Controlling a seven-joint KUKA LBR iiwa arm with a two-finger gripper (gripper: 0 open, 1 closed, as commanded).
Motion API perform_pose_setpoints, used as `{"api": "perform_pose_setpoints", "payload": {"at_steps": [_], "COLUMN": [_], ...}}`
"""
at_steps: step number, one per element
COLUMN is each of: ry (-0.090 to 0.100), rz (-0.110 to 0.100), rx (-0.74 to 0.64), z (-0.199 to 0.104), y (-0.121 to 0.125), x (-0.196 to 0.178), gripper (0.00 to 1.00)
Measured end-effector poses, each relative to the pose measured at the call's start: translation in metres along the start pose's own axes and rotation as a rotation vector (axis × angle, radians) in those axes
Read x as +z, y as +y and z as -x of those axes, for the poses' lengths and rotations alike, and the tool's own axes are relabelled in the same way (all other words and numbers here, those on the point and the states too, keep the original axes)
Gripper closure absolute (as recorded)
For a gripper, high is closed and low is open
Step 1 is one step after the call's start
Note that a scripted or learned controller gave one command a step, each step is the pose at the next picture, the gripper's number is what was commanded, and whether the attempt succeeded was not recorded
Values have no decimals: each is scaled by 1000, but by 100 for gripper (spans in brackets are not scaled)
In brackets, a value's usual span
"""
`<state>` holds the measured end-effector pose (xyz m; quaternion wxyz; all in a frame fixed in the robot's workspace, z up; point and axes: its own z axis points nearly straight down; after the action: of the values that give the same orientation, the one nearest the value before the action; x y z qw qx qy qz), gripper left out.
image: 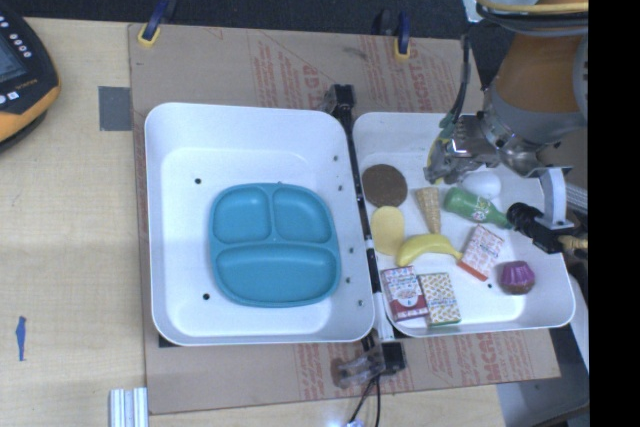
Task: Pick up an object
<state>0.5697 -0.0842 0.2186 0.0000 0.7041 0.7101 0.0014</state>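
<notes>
The right bin (395, 130) holds several small items: a brown round cookie (384, 184), a yellow lemon-like piece (388, 221), a banana (428, 247), a waffle cone (430, 207), a green bottle (473, 206), a white egg-like ball (486, 184), a purple piece (516, 276) and small cartons (421, 295). My gripper (447, 158) hangs over the bin's far right part, just above the cone and the green bottle. Nothing shows between its fingers.
The left bin (180, 140) bears a blue divided plate (274, 242). A black clamp (341, 98) sits between the bins at the back. A yellow-and-black device (18, 75) lies at the bench's left edge. Another small carton (482, 251) lies near the banana.
</notes>
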Motion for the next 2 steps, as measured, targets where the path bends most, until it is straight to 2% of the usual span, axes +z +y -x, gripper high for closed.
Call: {"api": "perform_pose_setpoints", "payload": {"at_steps": [1, 2], "ry": [-1, -2], "rz": [-9, -8], "rx": [-1, 4], "z": [-41, -39], "y": [-10, -9], "x": [-1, -1], "gripper": [100, 0]}}
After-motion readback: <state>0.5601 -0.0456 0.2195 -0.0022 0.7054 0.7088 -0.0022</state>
